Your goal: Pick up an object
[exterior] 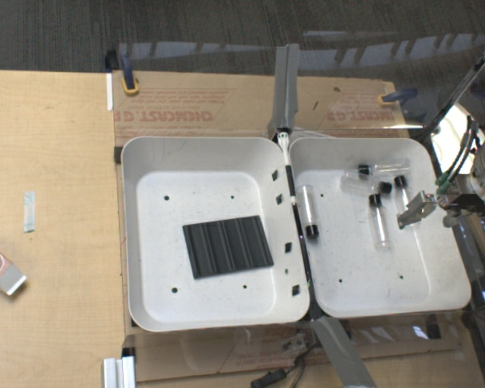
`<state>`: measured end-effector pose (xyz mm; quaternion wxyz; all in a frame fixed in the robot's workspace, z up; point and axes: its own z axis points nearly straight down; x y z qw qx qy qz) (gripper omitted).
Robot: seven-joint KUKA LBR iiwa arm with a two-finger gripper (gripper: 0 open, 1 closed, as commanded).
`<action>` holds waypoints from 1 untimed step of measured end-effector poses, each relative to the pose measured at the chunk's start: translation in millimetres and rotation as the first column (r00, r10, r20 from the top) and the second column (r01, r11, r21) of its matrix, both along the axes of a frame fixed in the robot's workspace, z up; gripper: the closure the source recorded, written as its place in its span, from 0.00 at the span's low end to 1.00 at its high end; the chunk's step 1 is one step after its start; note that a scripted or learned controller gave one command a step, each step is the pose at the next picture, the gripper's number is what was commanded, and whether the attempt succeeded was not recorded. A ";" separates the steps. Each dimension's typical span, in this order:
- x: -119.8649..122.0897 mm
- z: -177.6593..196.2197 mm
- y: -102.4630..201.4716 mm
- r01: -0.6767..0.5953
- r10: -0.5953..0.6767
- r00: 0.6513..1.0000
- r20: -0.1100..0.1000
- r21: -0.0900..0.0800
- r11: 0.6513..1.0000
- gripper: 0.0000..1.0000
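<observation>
Gripper (415,210) at the right side of the right bin (444,297), beside a cluster of clear tubes.

The fingers reach in from the right edge, low over the bin floor; whether they are open or closed cannot be told, and nothing shows between them. Just to their left lies a clear tube with a black cap (379,219), roughly upright in the picture, with another black-capped tube (399,183) near it and a third clear tube (377,169) lying crosswise above them. A larger clear tube with a black end (307,210) lies along the bin's left wall. The left bin (145,297) holds a dark ribbed rectangular panel (227,246), flat near the middle. On the tabletop (48,152) well to the left lie a small grey strip (29,212) and a pink-and-white item (2,271).
</observation>
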<state>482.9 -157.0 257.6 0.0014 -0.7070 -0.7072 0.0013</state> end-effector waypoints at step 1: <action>49.1 -82.2 -10.3 -0.056 0.056 0.998 0.001 0.000 0.998 0.00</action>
